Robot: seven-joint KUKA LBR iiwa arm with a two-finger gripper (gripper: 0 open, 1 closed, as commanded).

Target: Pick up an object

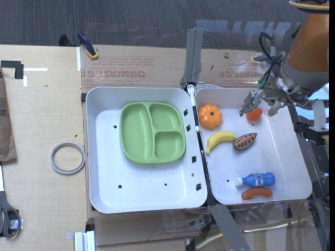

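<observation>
My gripper hangs over the far part of the right bin, its two fingers spread apart and open. A small red object lies in the bin just under and between the fingers, nearer the left one; I see no finger pressing on it. Elsewhere in this bin are an orange pumpkin, a yellow banana, a watermelon slice, a blue bottle and a red sausage.
The left bin holds a green divided plate. On the bench to the left lie a grey tape ring and scissors. A metal divider separates the bins.
</observation>
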